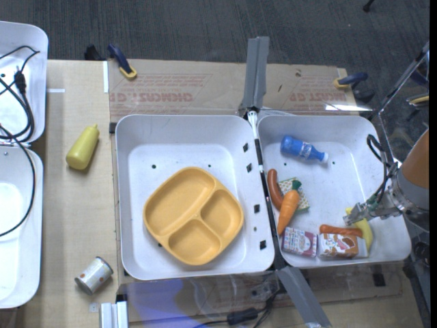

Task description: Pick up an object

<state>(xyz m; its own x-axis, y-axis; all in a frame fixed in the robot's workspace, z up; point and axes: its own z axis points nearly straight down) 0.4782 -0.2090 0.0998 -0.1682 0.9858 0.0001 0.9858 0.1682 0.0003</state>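
My gripper [364, 212] hangs low over the right bin's [341, 132] right side, just above a yellow banana [367, 233] and a red sausage [341, 229]. Two small cartons [298, 241] [339, 245] lie at the bin's front. Further left are an orange carrot [287, 210], a brown hot dog [274, 185] and a green patterned packet [298, 191]. A blue bottle [303, 149] lies at the back.
The left bin [136, 142] holds a yellow divided plate [194, 215]. On the bench to its left lie a yellow squeeze bottle [82, 147] and a small can [93, 274]. Cables [379, 157] run along the right bin's right rim.
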